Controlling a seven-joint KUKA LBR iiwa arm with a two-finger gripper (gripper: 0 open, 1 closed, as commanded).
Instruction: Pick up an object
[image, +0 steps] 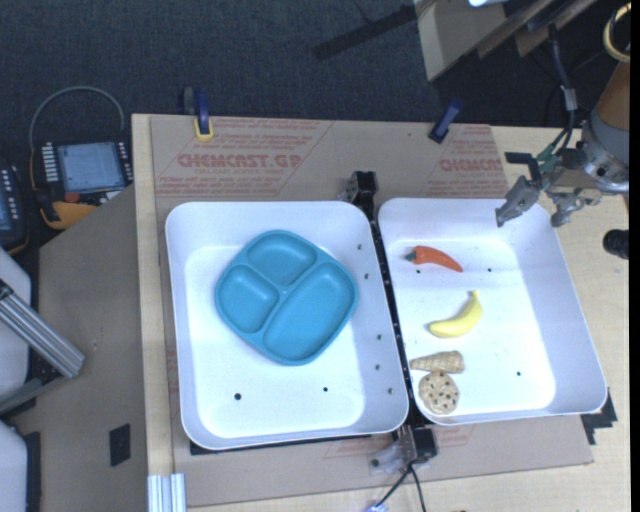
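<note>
While the pincer (540, 203) hangs released over the right bin's (560, 330) far edge, the banana (457, 317) lies mid-bin; best descent: straight down, fingers straddling its narrow width.

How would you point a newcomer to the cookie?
Look in the right bin, where four food items run down its left side. The cookie is the lowest, just under the cone. It alone is round, flat and speckled with dark chips.

The gripper (538, 203) hangs open over the right bin's (570, 330) far edge. That bin holds a pepper (437, 258), banana (457, 317), cone (437, 363) and cookie (439, 391); the left bin (200, 380) holds a blue plate (286, 296).
</note>
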